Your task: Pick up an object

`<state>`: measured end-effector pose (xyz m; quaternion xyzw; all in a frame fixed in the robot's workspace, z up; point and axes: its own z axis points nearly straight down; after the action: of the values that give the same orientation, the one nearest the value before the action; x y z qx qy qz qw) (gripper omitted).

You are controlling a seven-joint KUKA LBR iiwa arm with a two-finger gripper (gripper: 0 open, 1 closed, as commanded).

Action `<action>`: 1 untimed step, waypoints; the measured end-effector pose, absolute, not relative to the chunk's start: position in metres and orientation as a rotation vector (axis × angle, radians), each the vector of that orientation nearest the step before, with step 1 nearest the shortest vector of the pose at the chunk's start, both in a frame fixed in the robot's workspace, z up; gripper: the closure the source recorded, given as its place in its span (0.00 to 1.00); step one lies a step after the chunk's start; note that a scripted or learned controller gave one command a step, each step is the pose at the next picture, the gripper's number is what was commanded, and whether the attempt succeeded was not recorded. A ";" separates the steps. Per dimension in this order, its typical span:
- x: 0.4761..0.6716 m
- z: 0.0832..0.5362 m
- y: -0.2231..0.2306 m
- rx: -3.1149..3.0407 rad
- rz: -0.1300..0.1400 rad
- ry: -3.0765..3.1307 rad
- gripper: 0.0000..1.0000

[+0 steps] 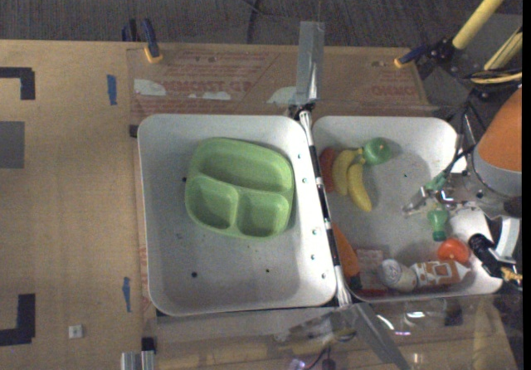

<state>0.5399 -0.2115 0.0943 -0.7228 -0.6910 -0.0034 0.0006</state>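
Right now you are at the approach step: the arm [502,153] comes in from the right edge of the frame and the gripper [427,198] hangs low over the right bin [390,129], its metal fingers pointing left toward mid-bin. Nothing sits between them that you can see; whether they are spread or closed cannot be told, as the metal blurs into the white floor.

Your candidates lie in that right bin. The banana [355,180] is at upper left, touching a green round piece [377,149] and a red item [328,167]. A small green object [438,221] lies just below the gripper, with an orange ball [453,250] and a bottle [423,275] near the lower edge. The green divided tray [241,187] fills the left bin [166,277].

The small green object seems the nearest target. Your next move calls for centring over it, then a straight descent.
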 end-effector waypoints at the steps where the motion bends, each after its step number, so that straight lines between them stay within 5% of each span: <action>1: 0.540 0.104 -0.213 -2.275 -0.008 -2.170 1.00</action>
<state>0.5396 -0.2133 0.1036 -0.7235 -0.6903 -0.0024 -0.0012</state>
